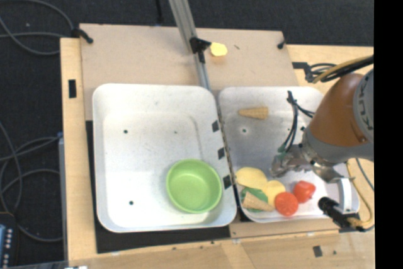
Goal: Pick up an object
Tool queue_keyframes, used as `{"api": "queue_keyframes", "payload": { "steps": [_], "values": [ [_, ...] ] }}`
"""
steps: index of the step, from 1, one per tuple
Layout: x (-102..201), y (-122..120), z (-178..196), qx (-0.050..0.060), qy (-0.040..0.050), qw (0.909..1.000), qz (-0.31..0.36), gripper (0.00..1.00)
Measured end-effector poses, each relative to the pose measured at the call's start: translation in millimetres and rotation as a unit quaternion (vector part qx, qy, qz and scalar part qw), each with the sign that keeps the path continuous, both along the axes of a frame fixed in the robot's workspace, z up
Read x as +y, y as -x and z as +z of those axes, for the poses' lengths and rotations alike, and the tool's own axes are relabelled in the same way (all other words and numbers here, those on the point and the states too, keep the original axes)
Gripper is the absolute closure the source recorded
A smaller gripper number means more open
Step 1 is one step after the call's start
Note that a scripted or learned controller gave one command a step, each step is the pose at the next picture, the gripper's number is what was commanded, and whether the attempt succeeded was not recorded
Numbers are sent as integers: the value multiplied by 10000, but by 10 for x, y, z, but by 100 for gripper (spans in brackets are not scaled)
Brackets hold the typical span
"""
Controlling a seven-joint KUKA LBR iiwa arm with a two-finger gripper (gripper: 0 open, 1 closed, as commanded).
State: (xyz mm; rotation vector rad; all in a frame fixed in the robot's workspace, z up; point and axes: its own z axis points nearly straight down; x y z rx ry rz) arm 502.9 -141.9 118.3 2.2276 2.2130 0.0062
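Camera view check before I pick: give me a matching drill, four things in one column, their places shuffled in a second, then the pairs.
Things:
1. green bowl
2. cone
3. yellow piece
4. red balls

Places:
A. on the bench board behind the bins
B. near front edge of the left bin
C. far end of the right bin
D. near front edge of the right bin

Pairs: 1-B, 2-C, 3-A, 4-D
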Motion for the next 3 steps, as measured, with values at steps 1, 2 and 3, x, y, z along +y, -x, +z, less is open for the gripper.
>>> {"api": "queue_keyframes", "payload": {
  "steps": [1,2,3],
  "values": [
    [48,-82,467,-13,13,10000,55,100],
    [116,-176,1025,-20,15,10000,59,100],
    [108,-197,1564,-20,17,10000,58,100]
  ]
}}
